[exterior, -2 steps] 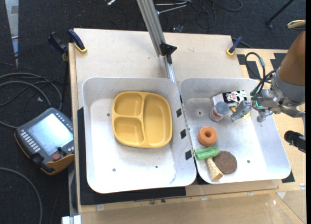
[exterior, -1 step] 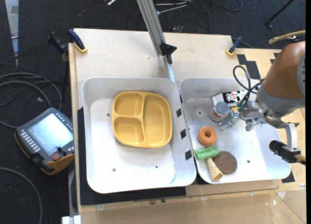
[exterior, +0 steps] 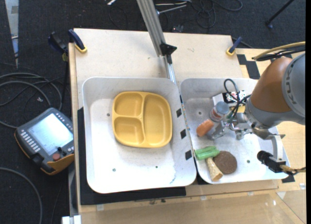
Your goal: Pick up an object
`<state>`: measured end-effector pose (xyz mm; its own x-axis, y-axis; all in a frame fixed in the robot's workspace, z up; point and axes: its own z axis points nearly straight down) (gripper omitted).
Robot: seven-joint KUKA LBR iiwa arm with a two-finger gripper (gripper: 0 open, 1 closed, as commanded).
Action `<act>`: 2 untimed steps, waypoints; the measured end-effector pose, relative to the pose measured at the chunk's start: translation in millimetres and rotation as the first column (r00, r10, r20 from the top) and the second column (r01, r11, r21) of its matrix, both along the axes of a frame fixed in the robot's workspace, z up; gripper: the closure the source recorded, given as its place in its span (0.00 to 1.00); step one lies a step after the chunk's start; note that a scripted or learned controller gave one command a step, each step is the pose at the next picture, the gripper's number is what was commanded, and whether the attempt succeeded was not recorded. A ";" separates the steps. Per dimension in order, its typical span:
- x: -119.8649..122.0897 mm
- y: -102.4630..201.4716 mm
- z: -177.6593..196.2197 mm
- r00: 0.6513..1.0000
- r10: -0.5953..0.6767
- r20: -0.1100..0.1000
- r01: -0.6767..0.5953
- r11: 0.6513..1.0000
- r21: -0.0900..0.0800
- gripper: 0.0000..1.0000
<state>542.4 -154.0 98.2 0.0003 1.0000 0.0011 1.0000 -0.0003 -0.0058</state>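
Note:
The right bin (exterior: pixel 194 102) holds several small things. An orange carrot-like piece (exterior: pixel 205 128) lies at its left middle. A green piece (exterior: pixel 206 152), a tan stick (exterior: pixel 214 168) and a brown round disc (exterior: pixel 226 162) sit near the front. A small grey-blue cup (exterior: pixel 221 109) stands further back. My gripper (exterior: pixel 227 129) hangs low over the middle of this bin, just right of the orange piece and in front of the cup. The wrist and cables hide what lies under it.
In the left bin (exterior: pixel 97 164) lies a yellow divided plate (exterior: pixel 142 119). A metal pole (exterior: pixel 150 16) slants down to the wall between the bins. A teach pendant (exterior: pixel 46 140) rests on the floor at left. The arm's body (exterior: pixel 277 96) covers the right bin's right side.

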 end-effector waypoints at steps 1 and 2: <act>0.3 0.3 -2.6 1.000 0.000 0.006 0.000 1.000 -0.001 0.00; 0.8 0.2 7.8 1.000 0.000 0.008 0.000 1.000 -0.001 1.00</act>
<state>543.3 -153.8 105.9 0.0004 1.0000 0.0003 1.0000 -0.0004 0.0018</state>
